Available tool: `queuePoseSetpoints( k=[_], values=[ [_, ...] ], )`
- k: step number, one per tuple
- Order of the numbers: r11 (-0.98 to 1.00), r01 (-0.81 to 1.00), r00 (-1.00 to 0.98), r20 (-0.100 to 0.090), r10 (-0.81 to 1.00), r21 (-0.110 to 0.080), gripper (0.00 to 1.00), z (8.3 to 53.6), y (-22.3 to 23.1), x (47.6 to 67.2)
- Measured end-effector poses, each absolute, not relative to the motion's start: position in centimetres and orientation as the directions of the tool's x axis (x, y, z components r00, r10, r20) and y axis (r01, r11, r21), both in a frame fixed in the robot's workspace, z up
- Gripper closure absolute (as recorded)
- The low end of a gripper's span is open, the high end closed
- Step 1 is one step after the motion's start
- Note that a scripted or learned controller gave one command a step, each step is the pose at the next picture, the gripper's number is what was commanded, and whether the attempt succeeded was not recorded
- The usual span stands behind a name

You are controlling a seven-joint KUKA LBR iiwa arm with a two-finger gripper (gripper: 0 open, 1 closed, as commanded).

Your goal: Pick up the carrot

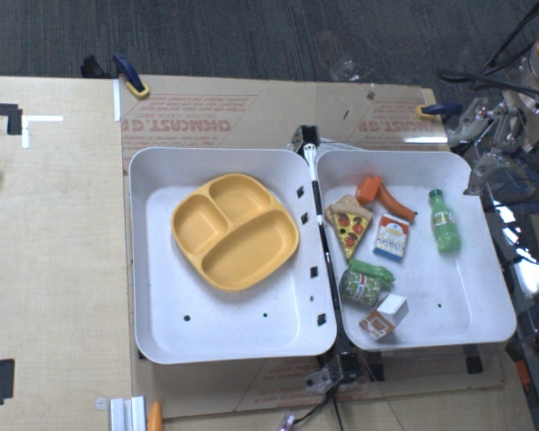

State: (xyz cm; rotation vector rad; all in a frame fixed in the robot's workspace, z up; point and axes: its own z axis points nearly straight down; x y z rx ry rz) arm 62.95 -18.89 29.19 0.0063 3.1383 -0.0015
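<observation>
Gripper [496, 151] up at far rim of bin [404, 153]; open or closed, impossible to tell. Carrot [393, 203] well apart to its left, beside pizza [349, 227]. Probably light, stiff, slick: best pinched across thick middle.

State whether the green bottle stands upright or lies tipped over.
Tipped: the green bottle lies on its side on the right bin floor.

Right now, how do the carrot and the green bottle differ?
The carrot is orange and tapered; the bottle is green with a cap. The carrot lies at a slant beside the pizza slice; the bottle lies near the bin's right wall, apart from the rest. Both lie flat in the right bin.
</observation>
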Motion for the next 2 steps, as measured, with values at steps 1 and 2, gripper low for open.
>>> queuePoseSetpoints(
  k=[1, 2],
  values=[
    [0.925, -0.379, -0.925, -0.020, -0.379, -0.011, 0.00, 10.4, -19.3, 62.7],
    [0.934, -0.356, -0.934, -0.008, -0.356, -0.002, 0.00, 25.6, -11.6, 60.2]
  ],
)
